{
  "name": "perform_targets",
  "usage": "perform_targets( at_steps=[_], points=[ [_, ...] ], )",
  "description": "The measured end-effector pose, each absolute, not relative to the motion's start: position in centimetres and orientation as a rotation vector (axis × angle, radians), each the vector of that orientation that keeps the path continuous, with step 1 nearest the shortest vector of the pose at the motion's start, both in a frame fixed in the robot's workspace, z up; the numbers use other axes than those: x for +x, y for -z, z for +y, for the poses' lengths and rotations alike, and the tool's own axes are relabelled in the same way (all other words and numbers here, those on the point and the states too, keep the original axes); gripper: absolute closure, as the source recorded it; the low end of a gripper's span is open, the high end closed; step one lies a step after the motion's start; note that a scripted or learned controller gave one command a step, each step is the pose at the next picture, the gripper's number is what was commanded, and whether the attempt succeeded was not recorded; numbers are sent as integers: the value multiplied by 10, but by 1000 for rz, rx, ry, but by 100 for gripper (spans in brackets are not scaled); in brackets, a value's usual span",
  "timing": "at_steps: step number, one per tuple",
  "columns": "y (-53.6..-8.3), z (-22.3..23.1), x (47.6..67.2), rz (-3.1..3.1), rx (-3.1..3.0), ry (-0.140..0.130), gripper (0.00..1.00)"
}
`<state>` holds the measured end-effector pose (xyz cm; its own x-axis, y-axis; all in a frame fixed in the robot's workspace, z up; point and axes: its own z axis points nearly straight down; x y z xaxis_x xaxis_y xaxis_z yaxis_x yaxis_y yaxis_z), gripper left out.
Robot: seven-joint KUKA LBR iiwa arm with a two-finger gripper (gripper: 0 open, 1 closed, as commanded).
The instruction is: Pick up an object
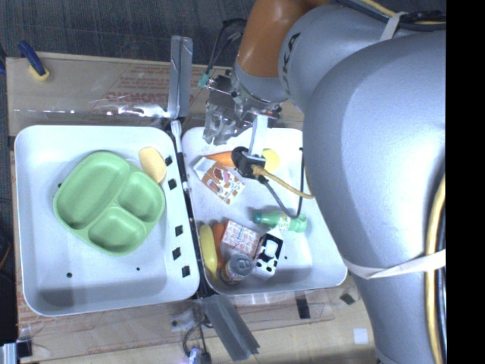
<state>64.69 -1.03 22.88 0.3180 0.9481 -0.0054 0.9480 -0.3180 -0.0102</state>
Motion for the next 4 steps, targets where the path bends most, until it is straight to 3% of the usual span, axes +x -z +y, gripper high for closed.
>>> perform_targets(
  at_steps=[1, 2, 4],
  points=[
    [-229, -10, 647, -1832, -2545, -17, 0],
    [-225, 0, 639, -2133, -2298, -10, 0],
    [-225, 0, 639, -2132, -2298, -10, 0]
  ],
)
